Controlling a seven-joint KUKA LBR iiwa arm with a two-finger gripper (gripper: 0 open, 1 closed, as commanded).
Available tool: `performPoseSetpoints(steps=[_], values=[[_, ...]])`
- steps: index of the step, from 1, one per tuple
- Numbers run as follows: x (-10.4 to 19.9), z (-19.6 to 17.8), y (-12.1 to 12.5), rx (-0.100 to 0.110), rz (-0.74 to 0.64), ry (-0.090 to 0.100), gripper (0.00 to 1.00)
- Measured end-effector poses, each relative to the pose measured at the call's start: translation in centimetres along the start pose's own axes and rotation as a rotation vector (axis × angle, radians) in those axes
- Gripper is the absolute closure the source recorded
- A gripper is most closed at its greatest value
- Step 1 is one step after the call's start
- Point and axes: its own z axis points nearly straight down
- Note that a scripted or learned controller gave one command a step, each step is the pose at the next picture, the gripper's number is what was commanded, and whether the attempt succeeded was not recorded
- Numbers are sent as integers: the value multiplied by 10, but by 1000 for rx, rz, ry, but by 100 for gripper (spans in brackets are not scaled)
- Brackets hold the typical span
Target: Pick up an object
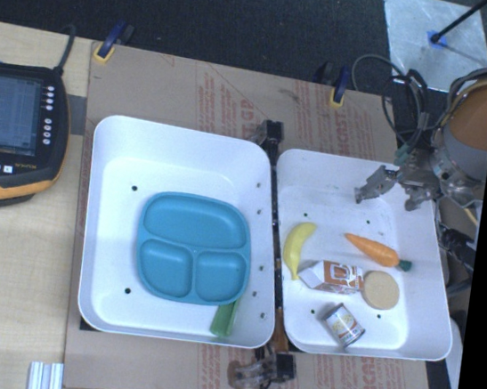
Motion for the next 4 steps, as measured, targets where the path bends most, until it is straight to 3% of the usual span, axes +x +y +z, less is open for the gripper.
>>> performPoseSetpoints(steps=[1,2,3,4], values=[[-27,103,-56,-10,-1,-6,0],[-57,120,38,-2,1,1,0],[-57,109,39,-1,-3,0,100],[-5,95,50,-2,0,0,100]])
